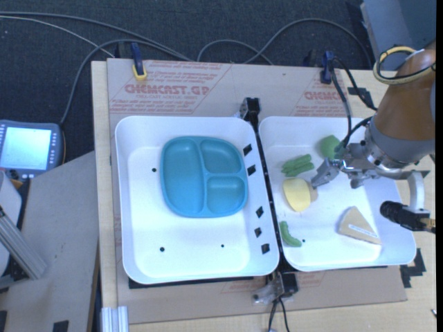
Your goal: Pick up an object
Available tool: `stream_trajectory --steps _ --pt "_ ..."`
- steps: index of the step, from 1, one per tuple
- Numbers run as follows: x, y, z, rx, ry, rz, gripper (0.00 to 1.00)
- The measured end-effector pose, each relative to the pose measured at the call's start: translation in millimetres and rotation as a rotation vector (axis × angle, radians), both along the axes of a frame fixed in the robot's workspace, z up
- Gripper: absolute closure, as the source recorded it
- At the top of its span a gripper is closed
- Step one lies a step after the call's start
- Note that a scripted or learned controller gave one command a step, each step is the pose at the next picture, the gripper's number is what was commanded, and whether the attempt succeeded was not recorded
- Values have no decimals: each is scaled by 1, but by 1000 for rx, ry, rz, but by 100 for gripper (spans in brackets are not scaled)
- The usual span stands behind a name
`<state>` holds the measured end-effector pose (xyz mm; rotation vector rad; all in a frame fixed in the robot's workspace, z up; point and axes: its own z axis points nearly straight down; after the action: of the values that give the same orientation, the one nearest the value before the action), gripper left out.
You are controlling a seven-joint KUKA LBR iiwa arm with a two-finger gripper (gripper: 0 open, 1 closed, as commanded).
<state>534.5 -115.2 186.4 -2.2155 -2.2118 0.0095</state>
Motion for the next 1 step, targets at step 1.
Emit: stream_trajectory --steps 1 --pt "3 0 5 -2 -10 2 0"
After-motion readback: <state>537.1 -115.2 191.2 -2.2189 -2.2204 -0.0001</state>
